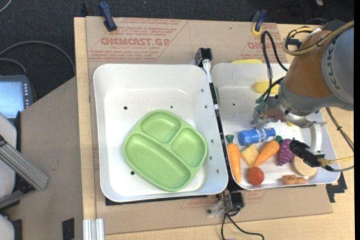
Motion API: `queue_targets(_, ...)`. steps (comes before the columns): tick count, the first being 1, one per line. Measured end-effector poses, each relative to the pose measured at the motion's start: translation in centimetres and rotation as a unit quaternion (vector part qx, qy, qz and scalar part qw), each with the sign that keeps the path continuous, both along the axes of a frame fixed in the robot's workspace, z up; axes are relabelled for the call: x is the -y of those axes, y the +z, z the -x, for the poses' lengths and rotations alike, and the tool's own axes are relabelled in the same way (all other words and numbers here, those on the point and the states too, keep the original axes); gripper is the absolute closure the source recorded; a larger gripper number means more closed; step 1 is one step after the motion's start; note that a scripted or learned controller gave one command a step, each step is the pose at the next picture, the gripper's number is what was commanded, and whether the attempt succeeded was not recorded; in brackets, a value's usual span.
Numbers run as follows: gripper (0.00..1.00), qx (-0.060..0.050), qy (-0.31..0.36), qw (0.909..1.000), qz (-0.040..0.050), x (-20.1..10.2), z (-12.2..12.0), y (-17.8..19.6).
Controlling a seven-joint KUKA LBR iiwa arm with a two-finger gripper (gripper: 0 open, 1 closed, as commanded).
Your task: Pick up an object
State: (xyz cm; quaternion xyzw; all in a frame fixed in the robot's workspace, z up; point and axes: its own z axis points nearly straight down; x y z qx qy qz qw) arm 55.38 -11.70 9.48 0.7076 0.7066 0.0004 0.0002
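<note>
The right bin [236,73] holds a pile of toy food at its front. A blue bottle [256,136] lies on its side there. Around it are an orange carrot [233,161], a second carrot [267,152], a yellow wedge [249,154], a red tomato [255,176], purple grapes [285,152] and a tan pastry [295,179]. A yellow fruit [261,86] sits farther back. My gripper [264,116] hangs low in this bin, just behind the blue bottle, with the grey and orange arm [318,73] covering the bin's right part.
The left bin [112,81] holds a green divided plate [165,149] at its front middle. A black divider strip [212,95] runs between the bins. Cables trail over the arm and the right bin's rim. Blue clamps stand at the bench's back edge.
</note>
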Motion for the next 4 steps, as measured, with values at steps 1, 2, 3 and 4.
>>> queue_targets(1,0.0,0.0,0.0,1.0,-0.0001,0.0,0.0,-0.1)
queue_targets(2,0.0,-0.002,0.001,1.0,-0.0062,6.9,-2.2,-1.0)
queue_targets(3,1.0,0.001,0.003,1.0,-0.0013,6.8,-2.2,0.1)
queue_targets(4,1.0,0.008,0.002,1.0,0.0019,3.5,6.8,22.8)
